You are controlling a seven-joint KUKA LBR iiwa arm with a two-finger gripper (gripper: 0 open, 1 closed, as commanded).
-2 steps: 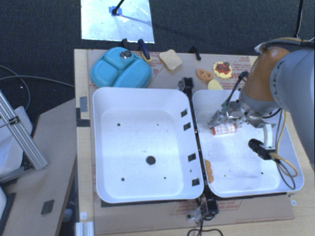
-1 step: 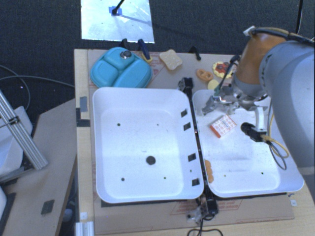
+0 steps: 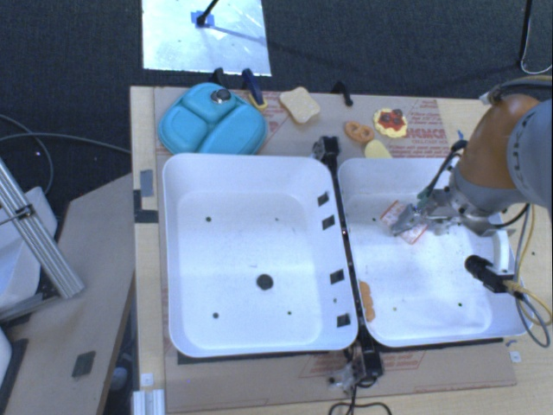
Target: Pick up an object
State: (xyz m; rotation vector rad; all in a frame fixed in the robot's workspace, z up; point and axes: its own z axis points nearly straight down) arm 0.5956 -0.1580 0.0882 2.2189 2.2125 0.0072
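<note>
We see the end effector (image 3: 404,223) low in the right bin (image 3: 432,318), directly over a flat red-and-white packet (image 3: 404,221) lying toward the bin's upper left, though we cannot tell its opening or hold.

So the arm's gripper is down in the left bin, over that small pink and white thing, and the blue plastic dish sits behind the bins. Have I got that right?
Nearly. The gripper is down in the right bin, not the left bin; the camera view shows this. The rest holds: it is over the small pink and white thing, and the blue plastic dish sits behind the bins.
</note>
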